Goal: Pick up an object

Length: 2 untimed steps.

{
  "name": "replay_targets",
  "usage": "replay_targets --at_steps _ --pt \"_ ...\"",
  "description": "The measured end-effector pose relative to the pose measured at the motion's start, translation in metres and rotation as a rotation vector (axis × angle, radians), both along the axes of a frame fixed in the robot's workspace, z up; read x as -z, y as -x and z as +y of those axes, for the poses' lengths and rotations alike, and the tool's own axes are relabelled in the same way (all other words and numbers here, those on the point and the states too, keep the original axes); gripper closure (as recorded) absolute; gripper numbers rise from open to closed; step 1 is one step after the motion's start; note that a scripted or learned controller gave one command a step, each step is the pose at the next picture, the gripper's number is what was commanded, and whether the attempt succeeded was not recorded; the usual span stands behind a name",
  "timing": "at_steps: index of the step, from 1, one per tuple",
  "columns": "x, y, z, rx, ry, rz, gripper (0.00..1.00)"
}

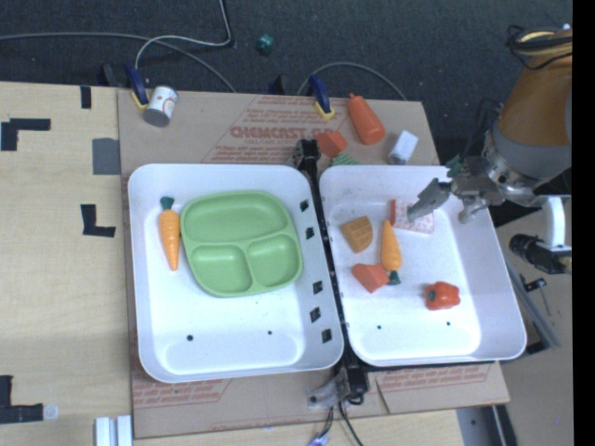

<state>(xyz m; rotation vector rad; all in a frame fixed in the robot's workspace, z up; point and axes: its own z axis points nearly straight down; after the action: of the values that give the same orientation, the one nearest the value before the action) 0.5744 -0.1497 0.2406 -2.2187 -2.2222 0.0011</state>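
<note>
Gripper (444,199) was seen spread, unladen, above the pink-white packet (412,217); fingers should be centred astride it before closing.

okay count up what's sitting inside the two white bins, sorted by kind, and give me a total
Carrots: 2, one in the left bin, one in the right bin
Green divided plate: 1
Red pepper: 1
Tan bread piece: 1
Red-orange wedge: 1
Pink-and-white packet: 1
Total: 7

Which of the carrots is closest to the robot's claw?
The carrot in the right bin, lying just below-left of the gripper. The other carrot lies far off in the left bin, beside the green plate.
</note>
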Motion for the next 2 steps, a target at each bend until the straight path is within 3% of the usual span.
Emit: replay_targets --at_steps 1,2 --pt "0.101 -0.021 -0.001 0.0 0.0 0.003 0.0" --pt "0.154 -0.016 0.047 0.0 0.001 -0.002 0.0"
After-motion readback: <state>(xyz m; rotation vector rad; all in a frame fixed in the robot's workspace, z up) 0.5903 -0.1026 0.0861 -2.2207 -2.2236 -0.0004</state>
